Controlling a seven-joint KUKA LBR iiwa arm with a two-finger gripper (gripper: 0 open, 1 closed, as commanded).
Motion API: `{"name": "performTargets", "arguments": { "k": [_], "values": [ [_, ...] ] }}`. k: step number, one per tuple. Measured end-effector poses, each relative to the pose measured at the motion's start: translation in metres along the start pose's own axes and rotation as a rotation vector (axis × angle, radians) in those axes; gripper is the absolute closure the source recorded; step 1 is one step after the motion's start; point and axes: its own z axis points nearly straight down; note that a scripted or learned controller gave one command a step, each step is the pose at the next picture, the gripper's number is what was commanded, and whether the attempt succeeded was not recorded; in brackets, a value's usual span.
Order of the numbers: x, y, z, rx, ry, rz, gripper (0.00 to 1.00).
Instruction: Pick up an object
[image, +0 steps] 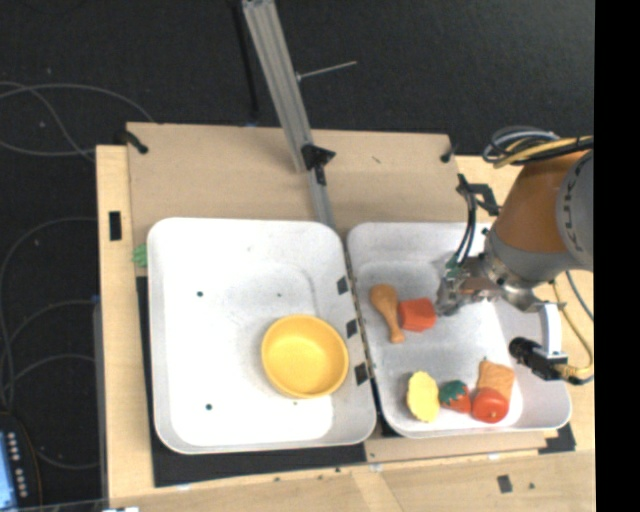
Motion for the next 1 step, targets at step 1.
{"name": "performTargets", "arguments": {
  "k": [1],
  "values": [
    [0.0097, 0.0015, -0.0552, -0.004, 0.001, -0.01, 1.0]
  ]
}}
